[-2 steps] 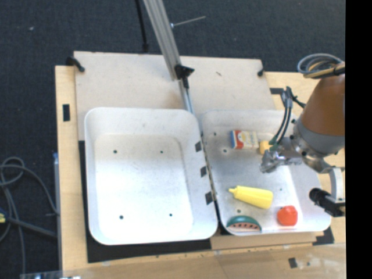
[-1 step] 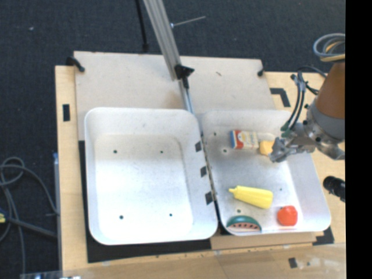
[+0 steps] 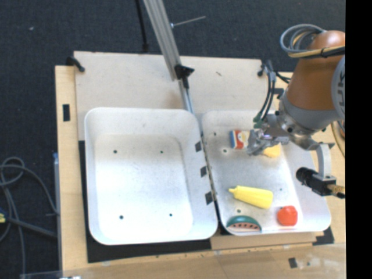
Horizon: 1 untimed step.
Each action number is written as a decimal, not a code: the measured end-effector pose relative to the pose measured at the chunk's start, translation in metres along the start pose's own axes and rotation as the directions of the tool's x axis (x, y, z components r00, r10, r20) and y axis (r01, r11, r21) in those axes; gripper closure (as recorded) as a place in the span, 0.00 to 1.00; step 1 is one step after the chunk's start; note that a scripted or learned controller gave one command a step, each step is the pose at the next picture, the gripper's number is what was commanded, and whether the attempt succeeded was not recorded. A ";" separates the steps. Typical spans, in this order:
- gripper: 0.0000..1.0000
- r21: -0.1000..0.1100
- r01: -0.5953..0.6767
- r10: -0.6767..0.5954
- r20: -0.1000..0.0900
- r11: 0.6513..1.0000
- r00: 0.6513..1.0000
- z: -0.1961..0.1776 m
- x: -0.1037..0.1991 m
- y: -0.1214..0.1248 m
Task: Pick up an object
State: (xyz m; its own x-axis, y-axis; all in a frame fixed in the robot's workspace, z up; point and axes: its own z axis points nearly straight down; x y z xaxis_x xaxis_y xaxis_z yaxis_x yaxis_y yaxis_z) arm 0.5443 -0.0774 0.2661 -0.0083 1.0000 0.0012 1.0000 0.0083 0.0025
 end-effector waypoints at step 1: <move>1.00 0.002 -0.002 0.002 0.001 1.000 1.000 0.012 0.046 0.019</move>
